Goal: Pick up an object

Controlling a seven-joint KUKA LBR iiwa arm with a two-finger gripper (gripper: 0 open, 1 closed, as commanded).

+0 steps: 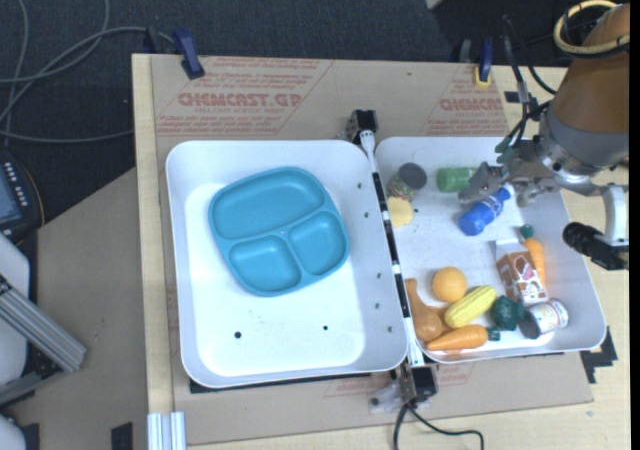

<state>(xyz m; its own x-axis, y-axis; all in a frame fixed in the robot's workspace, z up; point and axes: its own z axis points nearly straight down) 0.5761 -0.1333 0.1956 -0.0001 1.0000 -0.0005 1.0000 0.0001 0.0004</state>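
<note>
Bench [150, 238], left bin [190, 268] with blue tray [278, 230], right bin [585, 313] with toy food

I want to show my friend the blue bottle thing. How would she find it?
Look in the right-hand white bin, the one crowded with toy food. Near its top, just below the robot's gripper, lies a small blue bottle tipped on its side. It is the one blue thing in that bin; its neighbours are a green piece and a grey can.
</note>
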